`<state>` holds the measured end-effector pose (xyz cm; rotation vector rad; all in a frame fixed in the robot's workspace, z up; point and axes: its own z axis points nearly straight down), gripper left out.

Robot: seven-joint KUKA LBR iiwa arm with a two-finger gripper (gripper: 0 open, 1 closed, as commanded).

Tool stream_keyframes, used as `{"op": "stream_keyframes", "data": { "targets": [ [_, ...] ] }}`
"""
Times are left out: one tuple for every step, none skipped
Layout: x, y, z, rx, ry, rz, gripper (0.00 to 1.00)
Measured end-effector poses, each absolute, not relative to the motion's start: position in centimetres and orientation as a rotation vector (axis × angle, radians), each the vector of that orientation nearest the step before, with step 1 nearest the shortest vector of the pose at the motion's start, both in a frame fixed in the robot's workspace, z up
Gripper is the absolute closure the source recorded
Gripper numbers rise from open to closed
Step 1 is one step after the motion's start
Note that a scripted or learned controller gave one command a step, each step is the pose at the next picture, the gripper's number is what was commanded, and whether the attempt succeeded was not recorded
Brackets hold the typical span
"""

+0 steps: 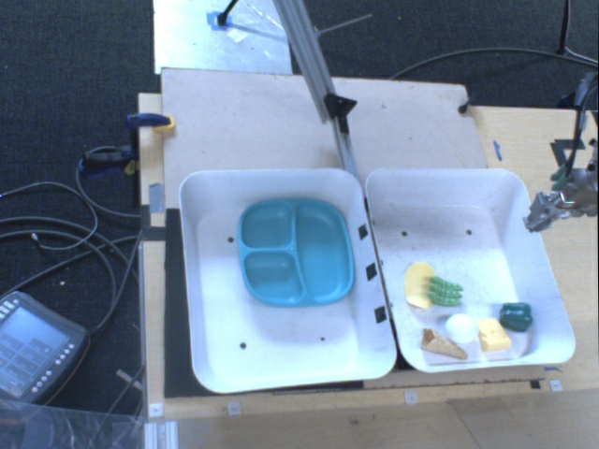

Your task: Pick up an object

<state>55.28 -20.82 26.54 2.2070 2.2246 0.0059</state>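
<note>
I see the hand at the right bin's far rim, mostly cut off; whether its grip is open, I cannot tell.

Bench: pale board top, seen at a slant. Two shallow white bins sit directly on it, side by side, rims touching at centre. Left bin and right bin both rest toward the near edge (dark strip showing beneath the left one).
</note>
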Motion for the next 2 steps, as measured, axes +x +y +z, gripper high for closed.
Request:
{"op": "stream_keyframes", "data": {
  "targets": [
    [55.7, -15.0, 26.1, 2.208, 2.234, 0.005, 1.00],
    [57.5, -10.1, 26.6, 2.208, 2.233, 0.006, 1.00]
  ]
}}
